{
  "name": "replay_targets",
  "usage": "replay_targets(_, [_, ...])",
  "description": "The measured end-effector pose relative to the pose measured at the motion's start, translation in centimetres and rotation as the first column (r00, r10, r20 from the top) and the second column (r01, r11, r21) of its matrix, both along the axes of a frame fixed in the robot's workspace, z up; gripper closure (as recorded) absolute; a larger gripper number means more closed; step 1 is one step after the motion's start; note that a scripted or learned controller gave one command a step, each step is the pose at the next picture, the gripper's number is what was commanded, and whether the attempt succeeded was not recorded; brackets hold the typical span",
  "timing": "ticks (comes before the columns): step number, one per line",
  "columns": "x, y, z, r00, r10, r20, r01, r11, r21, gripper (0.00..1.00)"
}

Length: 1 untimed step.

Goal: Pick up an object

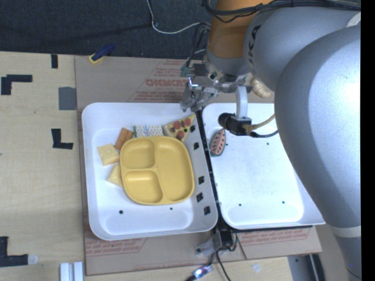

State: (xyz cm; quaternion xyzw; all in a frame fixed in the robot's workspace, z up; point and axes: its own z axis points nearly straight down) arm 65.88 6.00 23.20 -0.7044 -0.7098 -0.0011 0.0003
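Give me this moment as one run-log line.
gripper: over left bin far rim | grasp: none seen | yellow plate: in left bin | right bin: small toy

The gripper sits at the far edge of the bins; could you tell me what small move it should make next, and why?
Probably lower the gripper toward the pizza slice just below it in the left bin, since it is nearest and nothing is visibly held yet.

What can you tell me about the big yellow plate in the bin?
The yellow plate looks like smooth plastic, squarish with rounded corners. It is split into three compartments: two smaller ones on the far side and a wide one nearer the camera. It lies flat, right side up, in the left bin. Small flat food-like pieces poke out along its far and left edges, touching or tucked under it.
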Motion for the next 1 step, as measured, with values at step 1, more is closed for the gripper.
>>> replay_targets(1, [0.26,1.14,-1.88,1.0,-0.006,-0.004,0.006,1.0,-0.004,1.0])
